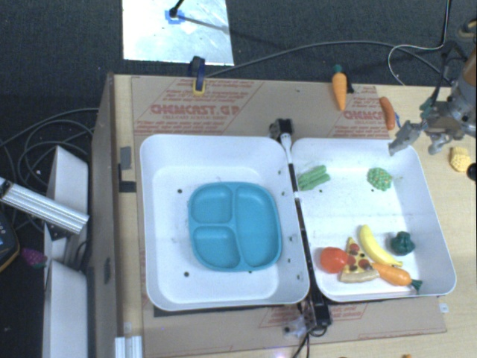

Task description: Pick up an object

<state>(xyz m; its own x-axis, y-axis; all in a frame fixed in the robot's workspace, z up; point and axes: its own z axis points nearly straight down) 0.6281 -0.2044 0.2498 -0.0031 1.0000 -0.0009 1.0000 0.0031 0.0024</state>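
Because the arm enters at the far right edge and is cut off there, you see little more than its grey wrist and the gripper [419,135], which hangs over the back right corner of the right bin [432,222]; its fingers are spread apart and nothing sits between them. The left bin [160,200], a shallow white plastic tray, holds a smooth blue divided plate [234,226] with three compartments. In the right bin, toy food lies loose: a yellow banana [376,245] touching a pizza slice [358,265], an orange carrot [395,275] and a red tomato [334,259] along the front, a dark green lump [402,242] too small to identify, a knobbly green broccoli [379,177] and green beans [313,177] further back. Two more carrot-like pieces [340,89] rest on the cardboard behind the bins.
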